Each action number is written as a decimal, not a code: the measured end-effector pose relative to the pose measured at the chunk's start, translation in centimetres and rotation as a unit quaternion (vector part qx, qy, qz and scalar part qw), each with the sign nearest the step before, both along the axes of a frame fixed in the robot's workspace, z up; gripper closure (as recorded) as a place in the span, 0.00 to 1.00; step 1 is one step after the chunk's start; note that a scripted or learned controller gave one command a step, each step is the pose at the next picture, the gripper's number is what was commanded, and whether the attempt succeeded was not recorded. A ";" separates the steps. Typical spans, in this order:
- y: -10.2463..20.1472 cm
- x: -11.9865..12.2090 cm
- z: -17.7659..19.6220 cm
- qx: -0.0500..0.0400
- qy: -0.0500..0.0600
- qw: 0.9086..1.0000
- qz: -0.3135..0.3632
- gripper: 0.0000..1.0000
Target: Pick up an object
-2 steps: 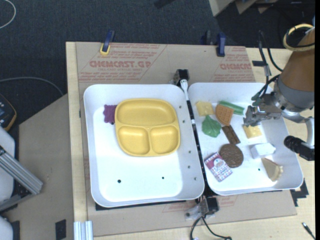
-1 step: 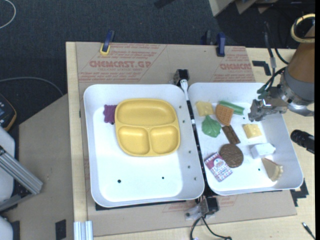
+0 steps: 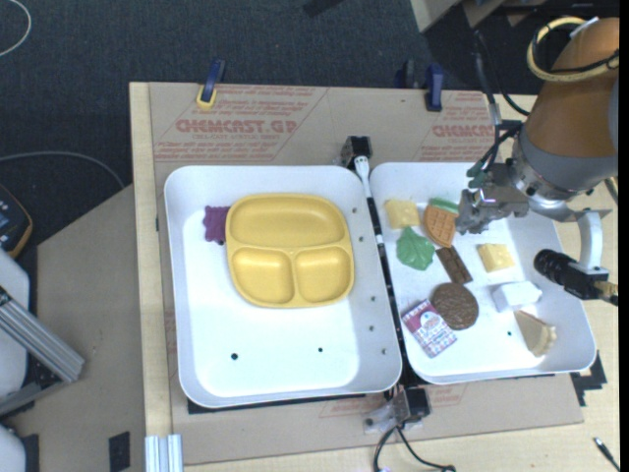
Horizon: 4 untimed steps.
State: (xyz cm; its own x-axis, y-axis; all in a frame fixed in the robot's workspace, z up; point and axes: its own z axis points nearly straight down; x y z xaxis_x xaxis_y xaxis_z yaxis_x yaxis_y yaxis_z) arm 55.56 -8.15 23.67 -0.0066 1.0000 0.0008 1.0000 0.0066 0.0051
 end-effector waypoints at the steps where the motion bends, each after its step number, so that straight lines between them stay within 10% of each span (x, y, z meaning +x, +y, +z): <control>1: 5.1 -0.6 -1.5 0.001 0.004 1.000 -0.001 1.00; 2: 11.1 -1.5 -1.4 0.001 0.004 1.000 0.000 1.00; 4: 12.5 -0.6 -2.2 0.000 0.005 1.000 -0.004 1.00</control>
